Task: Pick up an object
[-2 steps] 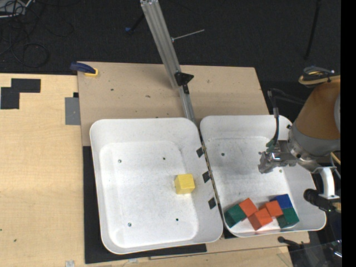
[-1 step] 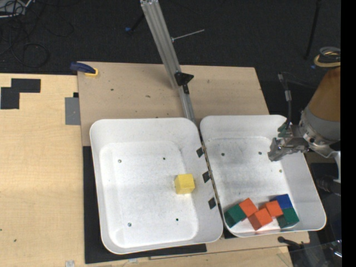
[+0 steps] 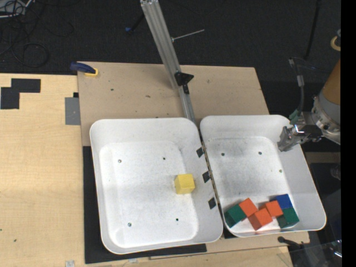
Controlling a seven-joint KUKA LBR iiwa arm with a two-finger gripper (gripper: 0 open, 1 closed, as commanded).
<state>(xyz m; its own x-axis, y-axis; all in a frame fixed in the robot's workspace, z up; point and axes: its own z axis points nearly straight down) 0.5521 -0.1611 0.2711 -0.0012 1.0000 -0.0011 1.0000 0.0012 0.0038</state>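
I see bright, even light on both white bins [image 3: 150, 128]; the floor behind is dim, the picture slightly soft.

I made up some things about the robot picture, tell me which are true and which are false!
1. A yellow block lies in the left bin. True.
2. The yellow block is the only block in the left bin. True.
3. The right bin has just one block. False: it has a cluster of orange blocks, green blocks and a blue block near its front edge.
4. The gripper is holding the yellow block. False: it is over the right bin's far right rim, apart from every block.
5. The blue block sits in the left bin. False: it is in the right bin.
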